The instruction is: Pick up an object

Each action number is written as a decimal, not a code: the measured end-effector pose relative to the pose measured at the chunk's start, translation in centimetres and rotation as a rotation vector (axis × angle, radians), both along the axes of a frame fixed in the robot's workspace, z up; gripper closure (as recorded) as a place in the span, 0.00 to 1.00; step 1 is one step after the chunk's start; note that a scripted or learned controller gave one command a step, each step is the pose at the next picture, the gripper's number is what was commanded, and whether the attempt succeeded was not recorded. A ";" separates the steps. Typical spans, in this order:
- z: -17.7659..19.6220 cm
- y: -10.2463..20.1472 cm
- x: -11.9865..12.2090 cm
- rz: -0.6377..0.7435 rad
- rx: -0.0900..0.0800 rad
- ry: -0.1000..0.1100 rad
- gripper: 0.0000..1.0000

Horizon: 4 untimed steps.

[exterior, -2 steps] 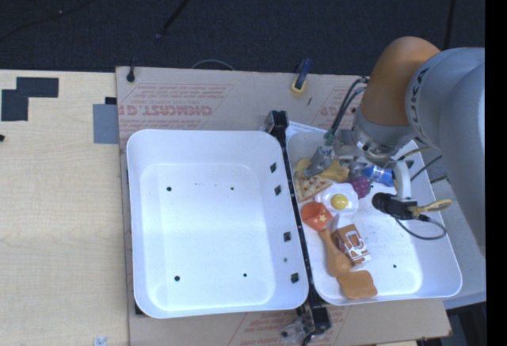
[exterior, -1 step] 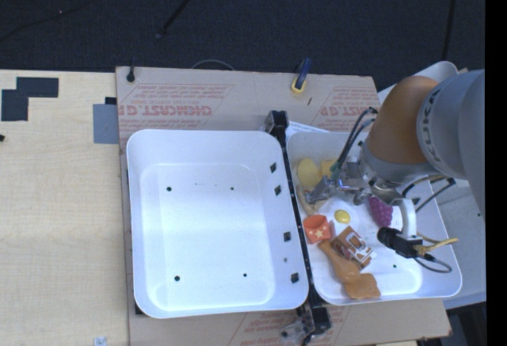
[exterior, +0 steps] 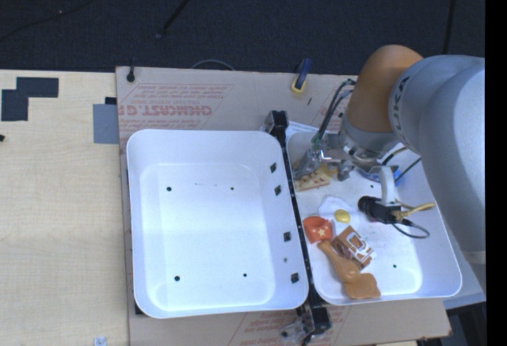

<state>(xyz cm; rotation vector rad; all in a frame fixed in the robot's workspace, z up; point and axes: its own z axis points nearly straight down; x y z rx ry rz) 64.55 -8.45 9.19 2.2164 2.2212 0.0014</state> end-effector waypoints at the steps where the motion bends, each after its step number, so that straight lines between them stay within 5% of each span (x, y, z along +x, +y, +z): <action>1: 1.4 0.1 0.1 -0.004 0.006 -0.008 1.00; 2: 0.5 -4.6 -10.2 -0.007 -0.002 -0.022 1.00; 3: 7.3 0.5 -8.0 0.002 0.003 0.000 1.00; 4: -0.5 -2.0 -15.5 -0.006 0.004 0.008 1.00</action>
